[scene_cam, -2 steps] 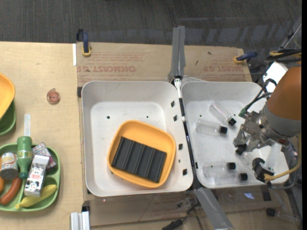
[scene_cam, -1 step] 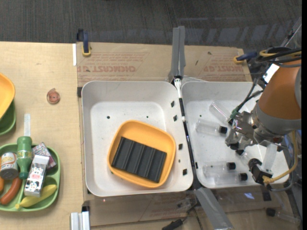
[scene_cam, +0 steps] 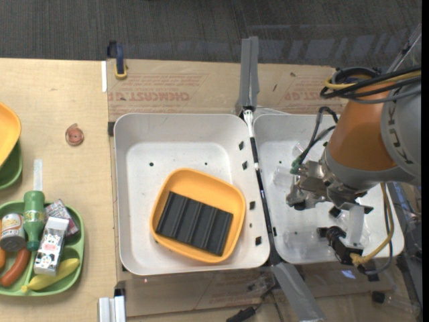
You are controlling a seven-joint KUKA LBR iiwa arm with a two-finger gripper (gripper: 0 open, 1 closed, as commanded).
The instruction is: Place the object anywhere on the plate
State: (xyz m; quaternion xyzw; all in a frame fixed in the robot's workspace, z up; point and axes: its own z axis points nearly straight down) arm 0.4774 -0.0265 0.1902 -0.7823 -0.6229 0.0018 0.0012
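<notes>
On the green tray (scene_cam: 72, 272) nearest the camera, the labels on the small carton (scene_cam: 48, 248) are too small to read. In the left bin (scene_cam: 141, 159), the black ribbed block (scene_cam: 198, 223) lies flat on the yellow plate (scene_cam: 194, 178), inside its rim, with bare floor behind. The gripper (scene_cam: 301, 190) hangs over the right bin (scene_cam: 275, 146); whether it is open or closed cannot be told. On the cardboard (scene_cam: 214, 86) beyond, upside-down red print seems to read CHEMCAST.

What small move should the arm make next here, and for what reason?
Probably just lift the gripper straight up and wait. The black ridged block already lies wholly on the yellow plate in the left bin, while the gripper hangs over the right bin, apart from the block, so another reach seems unneeded.
</notes>
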